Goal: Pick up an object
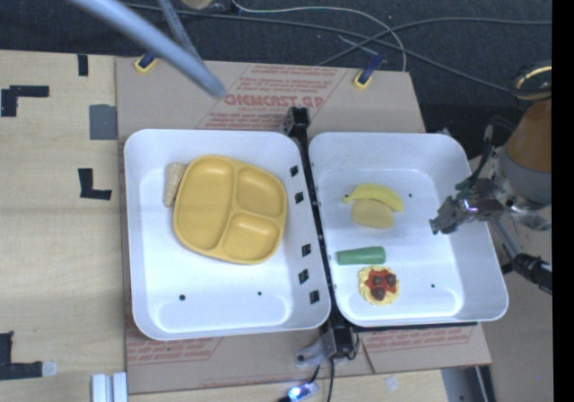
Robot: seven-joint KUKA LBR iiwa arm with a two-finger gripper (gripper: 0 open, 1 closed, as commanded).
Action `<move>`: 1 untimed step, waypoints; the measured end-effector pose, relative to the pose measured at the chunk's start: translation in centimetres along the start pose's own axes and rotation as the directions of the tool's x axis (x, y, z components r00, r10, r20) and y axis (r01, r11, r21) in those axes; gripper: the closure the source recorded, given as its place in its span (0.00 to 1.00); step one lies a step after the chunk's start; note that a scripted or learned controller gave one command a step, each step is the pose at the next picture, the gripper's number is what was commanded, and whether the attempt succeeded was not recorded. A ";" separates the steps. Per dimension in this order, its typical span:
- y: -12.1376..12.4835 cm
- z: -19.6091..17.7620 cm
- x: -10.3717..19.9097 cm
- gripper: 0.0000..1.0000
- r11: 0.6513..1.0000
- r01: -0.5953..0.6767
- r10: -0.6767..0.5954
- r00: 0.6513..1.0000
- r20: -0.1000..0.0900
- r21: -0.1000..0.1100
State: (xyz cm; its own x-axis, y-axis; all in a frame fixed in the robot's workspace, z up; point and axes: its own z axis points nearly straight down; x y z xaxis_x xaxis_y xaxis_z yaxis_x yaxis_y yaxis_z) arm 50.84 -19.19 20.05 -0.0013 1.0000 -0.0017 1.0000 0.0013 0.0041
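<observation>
Tan block (173,183) half hidden under yellow plate (230,208) (left bin).

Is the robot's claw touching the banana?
Apart. The camera view shows bare white bin floor between the gripper at the right wall and the banana nearer the middle.

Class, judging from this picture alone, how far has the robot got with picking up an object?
Done: nothing lifted yet. The yellow banana-shaped toy, green cylinder and small yellow tart with red berries all lie in the right white bin. In hand: the gripper sits at that bin's right side, with no object between its fingers. Left: reach an object, grasp it and lift.
</observation>
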 end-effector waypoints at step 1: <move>-0.3 -5.3 -1.0 1.00 1.000 -0.001 0.001 1.000 0.001 -0.001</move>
State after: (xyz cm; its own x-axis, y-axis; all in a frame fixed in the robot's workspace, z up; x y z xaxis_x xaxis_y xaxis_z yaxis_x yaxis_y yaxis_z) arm 50.51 -20.17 25.36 -0.0007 1.0000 -0.0027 1.0000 0.0007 0.0050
